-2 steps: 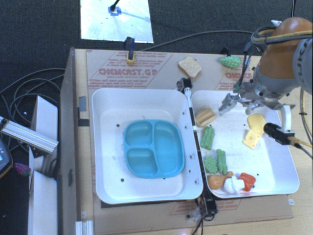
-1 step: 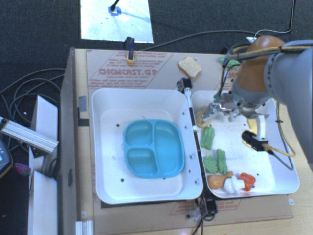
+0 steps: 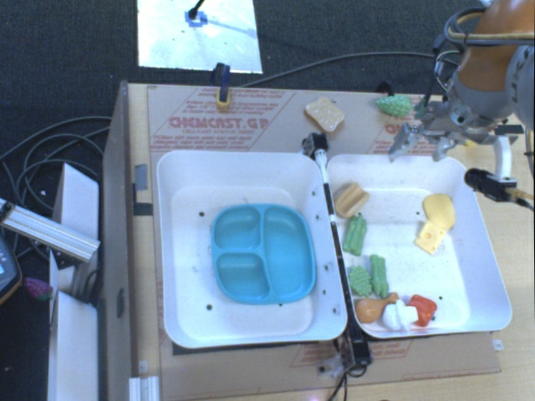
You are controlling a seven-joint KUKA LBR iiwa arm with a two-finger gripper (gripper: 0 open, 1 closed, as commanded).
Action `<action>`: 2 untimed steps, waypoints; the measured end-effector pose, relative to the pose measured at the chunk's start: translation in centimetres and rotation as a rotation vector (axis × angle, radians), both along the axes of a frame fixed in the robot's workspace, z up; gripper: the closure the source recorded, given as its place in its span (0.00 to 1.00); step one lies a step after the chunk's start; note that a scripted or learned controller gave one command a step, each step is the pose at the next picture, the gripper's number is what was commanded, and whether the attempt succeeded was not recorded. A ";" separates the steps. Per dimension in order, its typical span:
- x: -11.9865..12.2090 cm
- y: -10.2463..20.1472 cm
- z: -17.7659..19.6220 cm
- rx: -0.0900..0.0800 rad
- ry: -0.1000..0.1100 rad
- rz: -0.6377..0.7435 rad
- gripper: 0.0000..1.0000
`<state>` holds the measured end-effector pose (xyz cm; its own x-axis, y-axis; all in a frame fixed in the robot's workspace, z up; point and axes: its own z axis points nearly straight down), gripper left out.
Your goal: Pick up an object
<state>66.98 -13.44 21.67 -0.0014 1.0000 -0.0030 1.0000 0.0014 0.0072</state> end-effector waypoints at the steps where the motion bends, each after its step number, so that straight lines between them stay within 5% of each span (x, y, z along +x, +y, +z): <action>1: -0.1 4.4 -6.2 0.004 0.007 0.004 0.00; 2: -0.1 5.0 -9.1 0.003 0.006 0.004 0.00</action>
<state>66.88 -8.46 12.57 -0.0051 1.0000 -0.0002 1.0000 0.0051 0.0013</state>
